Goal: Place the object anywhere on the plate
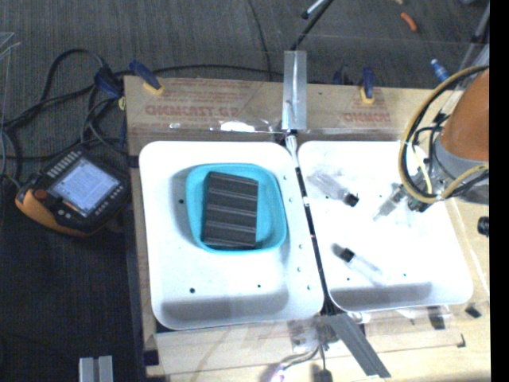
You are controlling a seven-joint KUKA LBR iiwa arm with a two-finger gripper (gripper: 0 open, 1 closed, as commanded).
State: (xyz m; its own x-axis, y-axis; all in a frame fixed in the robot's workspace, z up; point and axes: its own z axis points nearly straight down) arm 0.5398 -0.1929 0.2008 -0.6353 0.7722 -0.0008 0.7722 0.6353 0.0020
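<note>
One fixed camera above my bench (238,110), tilted down from the near side; both white bins (231,301) in frame, my arm (469,126) entering from right.

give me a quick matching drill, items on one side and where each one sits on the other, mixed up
Items:
1. dark ridged block
2. blue plate
3. clear syringe with a black tip
4. handheld control pendant

Places:
A. on the dark floor left of the bench
B. in the right bin
C. lying on the plate
D. on the floor of the left bin

Pairs: 1-C, 2-D, 3-B, 4-A
</note>
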